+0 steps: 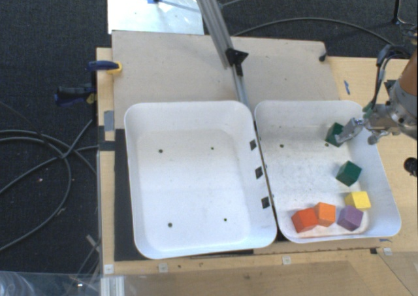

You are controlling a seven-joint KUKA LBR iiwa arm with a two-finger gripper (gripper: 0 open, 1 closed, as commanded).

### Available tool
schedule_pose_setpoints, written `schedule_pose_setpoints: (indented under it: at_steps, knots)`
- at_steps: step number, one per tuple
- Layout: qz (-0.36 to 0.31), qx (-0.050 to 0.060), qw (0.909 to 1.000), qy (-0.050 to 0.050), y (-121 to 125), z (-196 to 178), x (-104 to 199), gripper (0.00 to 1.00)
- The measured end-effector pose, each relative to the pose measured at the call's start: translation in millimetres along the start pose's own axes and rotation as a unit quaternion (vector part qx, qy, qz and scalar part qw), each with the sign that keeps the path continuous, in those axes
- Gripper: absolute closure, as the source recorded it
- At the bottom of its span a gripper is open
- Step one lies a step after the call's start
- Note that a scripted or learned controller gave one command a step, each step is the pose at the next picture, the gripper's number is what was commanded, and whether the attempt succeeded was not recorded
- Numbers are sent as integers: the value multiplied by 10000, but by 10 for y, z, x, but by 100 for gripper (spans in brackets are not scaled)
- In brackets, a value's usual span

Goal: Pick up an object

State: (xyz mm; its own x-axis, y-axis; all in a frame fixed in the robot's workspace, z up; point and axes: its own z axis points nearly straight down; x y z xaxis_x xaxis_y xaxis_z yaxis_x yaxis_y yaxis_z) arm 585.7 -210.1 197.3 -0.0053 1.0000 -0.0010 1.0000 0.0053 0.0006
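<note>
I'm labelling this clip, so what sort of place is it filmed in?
Probably a robotics lab test bench: two shallow white bins on a wooden bench, small coloured blocks for grasping trials, the arm's claw reaching in, and cables on dark carpet.

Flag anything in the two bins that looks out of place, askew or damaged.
Nothing looks damaged or spilled. The red block, orange block, purple block and yellow block crowd the right bin's near corner, some tilted. One green block sits apart; another green object lies at the gripper.

Two shallow white plastic bins are set side by side on the worktop [163, 66]. Six small blocks are held in the right bin [294, 157], four clustered at its front edge.
</note>
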Motion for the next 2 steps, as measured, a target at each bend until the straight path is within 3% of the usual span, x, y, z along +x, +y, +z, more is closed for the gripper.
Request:
schedule_pose_setpoints:
  at_steps: [1, 2]
  knots:
    - [-19, -19, 10000, -1, 993, 794, -29, 0]
    - [2, 87, 10000, 49, 1040, 974, -22, 0]
